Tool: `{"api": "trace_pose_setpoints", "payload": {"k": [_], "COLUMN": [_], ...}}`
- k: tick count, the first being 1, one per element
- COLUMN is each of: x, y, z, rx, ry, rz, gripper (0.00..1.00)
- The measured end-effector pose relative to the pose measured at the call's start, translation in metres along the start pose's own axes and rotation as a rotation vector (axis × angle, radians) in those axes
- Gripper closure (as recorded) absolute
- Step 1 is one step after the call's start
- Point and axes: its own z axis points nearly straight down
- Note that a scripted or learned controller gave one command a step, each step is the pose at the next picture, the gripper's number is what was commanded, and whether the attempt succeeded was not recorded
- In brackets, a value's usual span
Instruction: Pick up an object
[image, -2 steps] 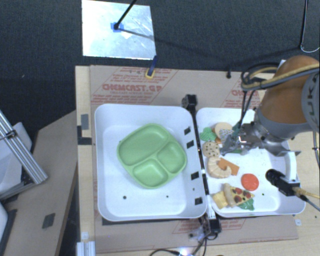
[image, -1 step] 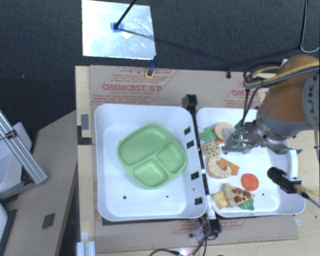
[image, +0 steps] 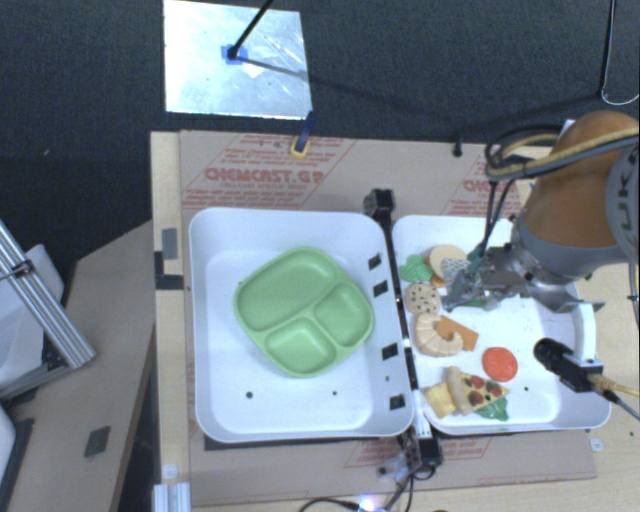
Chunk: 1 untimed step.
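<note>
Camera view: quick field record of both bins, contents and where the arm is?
left bin: white, shallow; holds a light green three-compartment plastic plate
right bin: white, shallow; holds toy food
toy food: chocolate-chip cookie, orange wedge, red round tomato piece, pizza slice, green leafy piece
arm: grey with orange band, over the right bin's upper part
gripper: low among the upper items; grip state unclear
object lifted: none seen
</note>
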Motion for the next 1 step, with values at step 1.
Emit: {"api": "trace_pose_setpoints", "payload": {"k": [1], "x": [0.0068], "y": [0.0035], "z": [0.0129], "rx": [0.001], "ry": [-0.001], "rz": [0.000], "gripper": [1.00]}}
